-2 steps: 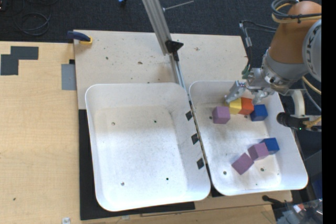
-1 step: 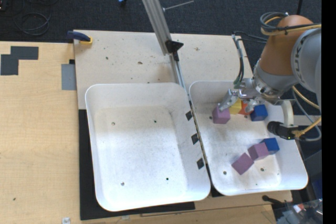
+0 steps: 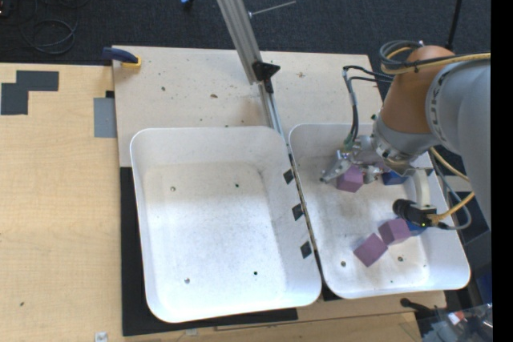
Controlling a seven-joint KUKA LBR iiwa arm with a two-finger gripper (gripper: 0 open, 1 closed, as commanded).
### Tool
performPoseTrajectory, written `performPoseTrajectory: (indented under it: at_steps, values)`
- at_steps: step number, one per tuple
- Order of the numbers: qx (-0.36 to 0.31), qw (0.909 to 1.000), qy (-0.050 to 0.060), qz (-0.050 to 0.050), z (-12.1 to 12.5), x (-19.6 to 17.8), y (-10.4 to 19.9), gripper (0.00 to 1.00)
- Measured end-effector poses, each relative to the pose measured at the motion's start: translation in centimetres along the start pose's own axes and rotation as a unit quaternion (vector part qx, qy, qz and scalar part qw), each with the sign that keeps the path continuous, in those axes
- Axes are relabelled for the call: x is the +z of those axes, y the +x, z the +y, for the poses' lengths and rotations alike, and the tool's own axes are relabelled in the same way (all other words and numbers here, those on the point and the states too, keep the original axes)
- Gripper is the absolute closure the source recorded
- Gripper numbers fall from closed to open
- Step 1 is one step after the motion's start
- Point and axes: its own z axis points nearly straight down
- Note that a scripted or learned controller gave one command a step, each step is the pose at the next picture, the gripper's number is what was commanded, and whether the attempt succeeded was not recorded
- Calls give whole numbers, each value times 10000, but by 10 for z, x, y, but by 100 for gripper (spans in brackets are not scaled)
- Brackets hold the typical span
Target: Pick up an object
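Observation:
My gripper (image 3: 350, 172) hangs over the upper middle of the right bin (image 3: 449, 276), reaching in from the right. A small purple block (image 3: 351, 182) sits between its grey fingers, and the gripper is shut on it. Whether the block is off the bin floor is hard to tell. Two more purple blocks lie lower in the same bin, one (image 3: 394, 231) near the right side and one (image 3: 370, 250) just below and left of it. A small blue piece (image 3: 393, 179) shows just right of the gripper, partly hidden by the wrist.
The left bin (image 3: 160, 284) lies beside the right one, with black clips (image 3: 297, 211) along the shared rim. A slanted metal rail (image 3: 240, 20) rises behind the bins. Cables and a black connector (image 3: 407, 211) hang by the wrist over the right bin.

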Motion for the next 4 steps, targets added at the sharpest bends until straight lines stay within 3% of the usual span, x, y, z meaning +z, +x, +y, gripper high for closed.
performPoseTrajectory:
  at_steps: [1, 4]
  values:
    - [31, 10000, -2, -2, 0, -12, -2, 100]
    - [-21, 10000, -37, -9, -3, -141, 2, 100]
